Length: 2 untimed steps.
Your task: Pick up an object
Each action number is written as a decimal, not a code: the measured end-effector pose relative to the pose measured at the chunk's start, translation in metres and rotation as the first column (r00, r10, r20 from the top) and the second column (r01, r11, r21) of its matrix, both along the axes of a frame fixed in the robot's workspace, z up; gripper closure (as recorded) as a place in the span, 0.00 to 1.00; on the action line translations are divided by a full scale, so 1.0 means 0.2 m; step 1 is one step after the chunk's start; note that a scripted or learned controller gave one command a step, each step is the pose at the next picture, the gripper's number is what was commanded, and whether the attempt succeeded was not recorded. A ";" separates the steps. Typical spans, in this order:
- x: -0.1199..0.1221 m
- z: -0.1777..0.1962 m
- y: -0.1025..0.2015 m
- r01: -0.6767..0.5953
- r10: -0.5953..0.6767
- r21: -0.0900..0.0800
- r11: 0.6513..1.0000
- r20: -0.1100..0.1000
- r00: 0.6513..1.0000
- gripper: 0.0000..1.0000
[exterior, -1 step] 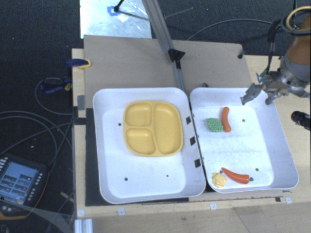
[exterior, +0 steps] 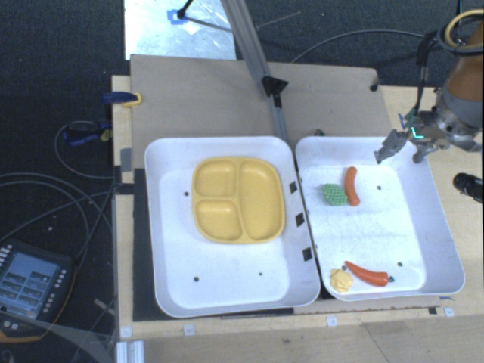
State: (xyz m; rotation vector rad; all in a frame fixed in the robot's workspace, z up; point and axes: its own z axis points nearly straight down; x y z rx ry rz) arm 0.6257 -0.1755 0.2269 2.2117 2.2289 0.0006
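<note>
- Claw poised above the far rim of the right bin, fingers apart, nothing between them.
- Inside that bin: orange sausage touching a green object; near corner, second sausage beside a yellow piece.
- Left bin holding a yellow divided plate.
- Tan counter; dark carpet, cables, pendant at left.

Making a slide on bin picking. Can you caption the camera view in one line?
Open gripper over right bin holding two sausages, green and yellow items; yellow tray in left bin.
</note>
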 end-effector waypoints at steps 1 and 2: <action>0.03 -0.25 -0.04 0.006 -0.006 0.000 1.000 -0.004 1.000 0.00; 0.01 -0.53 0.00 0.005 -0.005 0.001 1.000 -0.005 1.000 0.00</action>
